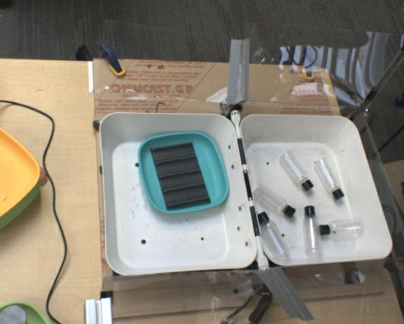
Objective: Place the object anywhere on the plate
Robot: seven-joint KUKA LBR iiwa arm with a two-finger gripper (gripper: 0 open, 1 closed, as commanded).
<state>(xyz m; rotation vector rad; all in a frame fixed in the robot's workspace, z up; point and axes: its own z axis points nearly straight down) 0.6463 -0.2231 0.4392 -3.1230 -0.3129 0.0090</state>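
Whether the hand was spread or pressed together could not be told, and nothing could be said to be held in it. Starting from the right, where the arm reaches in, the right bin (371, 181) carried the task's likely things: several clear vials with black caps, lying flat on the white floor. One vial (297, 171) and a second vial (328, 178) lay near the middle, apart from each other. A third (274, 201) lay just beside the divider between the bins, and three more were loosely grouped near the front wall (323, 255). None was on the plate. Further out, the left bin (107, 201) held the teal plate (148, 175), with a dark ribbed pad (180, 175) on it. Beyond the bins, yellow dishes (6, 181) and a black cable (53, 201) lay on the bench (40, 86).

Judging from this layout, a pick looked the riskiest step. The vials were round, smooth and transparent, so a closing grip could squeeze one sideways and set it rolling. Those near the front wall lay close enough that reaching for one could nudge its neighbour. The vial by the divider left little room on one side. A release high above the plate could let a vial bounce or roll off its raised rim
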